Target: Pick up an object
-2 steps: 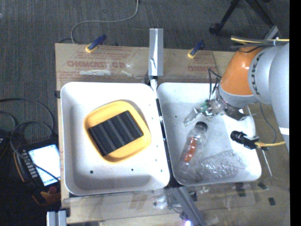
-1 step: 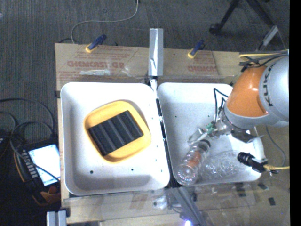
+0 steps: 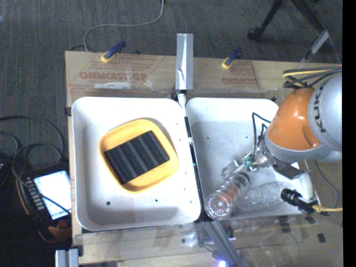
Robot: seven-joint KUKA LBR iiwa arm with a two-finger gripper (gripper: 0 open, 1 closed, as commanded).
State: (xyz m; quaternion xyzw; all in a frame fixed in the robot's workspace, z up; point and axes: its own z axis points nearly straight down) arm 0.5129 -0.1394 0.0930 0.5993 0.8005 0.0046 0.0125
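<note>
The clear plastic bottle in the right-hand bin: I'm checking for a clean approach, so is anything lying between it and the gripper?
Nothing visible does. The clear plastic bottle lies on its side by the right bin's front-left corner, with the gripper directly beside its far end.

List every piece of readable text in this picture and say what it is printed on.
"CHEMCAST GP": faded red print on the brown board behind the left white bin.
Red print on the board's right part: too blurred to read.
"KU": black letters on the arm's grey casing, cut off at the edge.
</note>
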